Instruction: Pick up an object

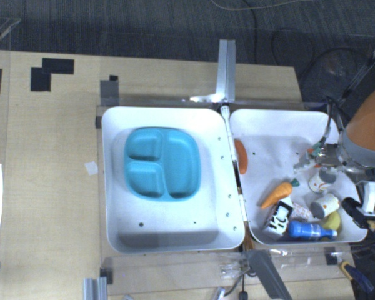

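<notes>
The right bin [269, 130] holds several small objects. A toy carrot [277, 194] lies near its middle. A black-and-white box [278, 217], a blue bottle [309, 231], a yellow piece [332, 221] and a small white cup [328, 202] crowd the front right corner. An orange-red sausage-shaped piece [240, 156] lies against the bin's left wall. My gripper [322, 167] hangs low over the right side of this bin, just behind the white cup and beside a small round white item [317, 182]. I see nothing clearly held.
The left bin [119, 136] carries a blue sectioned plate [161, 163]. A metal post [227, 67] rises behind the divide between the bins. The arm's orange band [370, 127] sits over the right bin's right rim. Cables lie on the dark floor behind.
</notes>
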`<state>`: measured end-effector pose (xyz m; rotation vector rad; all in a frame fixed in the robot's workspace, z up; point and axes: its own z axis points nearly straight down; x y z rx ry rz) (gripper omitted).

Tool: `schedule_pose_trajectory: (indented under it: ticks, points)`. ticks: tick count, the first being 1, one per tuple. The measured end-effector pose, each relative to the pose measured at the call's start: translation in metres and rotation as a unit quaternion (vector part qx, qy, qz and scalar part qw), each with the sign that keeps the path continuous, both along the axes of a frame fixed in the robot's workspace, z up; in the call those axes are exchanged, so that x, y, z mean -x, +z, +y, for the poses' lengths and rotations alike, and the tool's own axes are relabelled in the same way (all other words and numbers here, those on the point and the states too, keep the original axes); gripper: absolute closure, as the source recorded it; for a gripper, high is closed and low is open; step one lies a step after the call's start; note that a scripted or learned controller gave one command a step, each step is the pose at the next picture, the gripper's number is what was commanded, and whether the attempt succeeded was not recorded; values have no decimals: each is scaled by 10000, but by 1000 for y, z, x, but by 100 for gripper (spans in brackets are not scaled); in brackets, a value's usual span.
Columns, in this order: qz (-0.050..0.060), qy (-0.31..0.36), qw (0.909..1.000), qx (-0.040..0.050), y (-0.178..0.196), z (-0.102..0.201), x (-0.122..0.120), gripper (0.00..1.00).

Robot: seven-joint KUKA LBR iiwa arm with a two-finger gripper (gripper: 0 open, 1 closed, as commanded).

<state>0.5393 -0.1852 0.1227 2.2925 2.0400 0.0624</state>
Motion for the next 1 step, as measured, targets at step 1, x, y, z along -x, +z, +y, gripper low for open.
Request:
schedule_pose_trajectory:
  ticks: [1]
  points:
    - [363, 123, 9992, -121, 60, 19, -29, 0]
